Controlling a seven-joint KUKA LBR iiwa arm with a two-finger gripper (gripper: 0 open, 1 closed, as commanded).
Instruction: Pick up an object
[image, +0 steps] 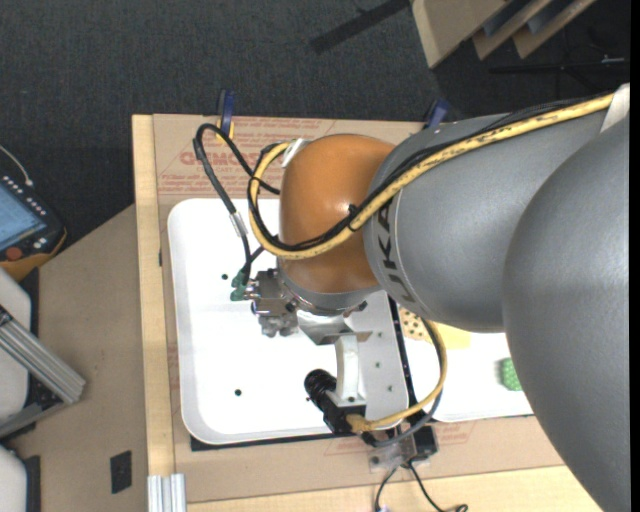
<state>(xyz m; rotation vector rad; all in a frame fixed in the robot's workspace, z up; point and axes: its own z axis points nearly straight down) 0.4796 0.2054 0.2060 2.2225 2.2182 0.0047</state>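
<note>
Where the camera looks down on the bench, the largest item is the grey arm (500, 210), entering from the right and covering most of the right bin (480, 395) and the near right part of the left bin (200, 330).

Item: orange band (325, 215), a rounded section above the wrist, hanging over the middle of the left bin, with black and yellow cables looped across it.

Item: bench top of brown board (160, 180), printed in red along the far edge, bearing both bins.

Item: left bin, shallow and white, its floor bare on the left and near-left sides apart from two small dark specks.

Item: wrist flange and bracket (355, 365), silver, below the orange band, with a black cylindrical fitting (325, 395) at its near end.

Item: gripper (262, 300), metallic, just left of the flange and low over the bin floor; whether its jaws are spread or pressed together cannot be told.

Item: yellow object (448, 338), flat, in the right bin, half hidden under the arm.

Item: green object (511, 373), small, in the right bin at the arm's edge, well apart from the gripper.

Item: green fragment (240, 290), tiny, touching or just beside the gripper's left side; which cannot be told.
</note>
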